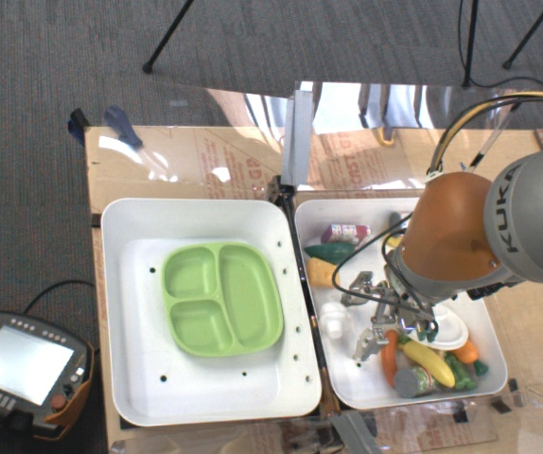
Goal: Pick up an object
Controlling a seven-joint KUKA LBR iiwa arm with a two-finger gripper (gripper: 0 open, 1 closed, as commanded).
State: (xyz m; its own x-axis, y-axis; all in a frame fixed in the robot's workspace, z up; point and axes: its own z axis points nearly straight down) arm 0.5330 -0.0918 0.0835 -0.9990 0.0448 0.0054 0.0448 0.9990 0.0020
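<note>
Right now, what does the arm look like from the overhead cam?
Grey arm with white KUKA lettering, a broad orange band above the wrist, black and yellow cables looping over it, and a bare-metal gripper with thin black wires.

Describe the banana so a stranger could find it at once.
Look in the right bin, the one the arm reaches into. Near its front right corner, just below the gripper, lies the banana. It is the one long yellow thing there, slanting between an orange carrot and green items.

bright, sharp, glare on plastic sheet [253,164]
</note>
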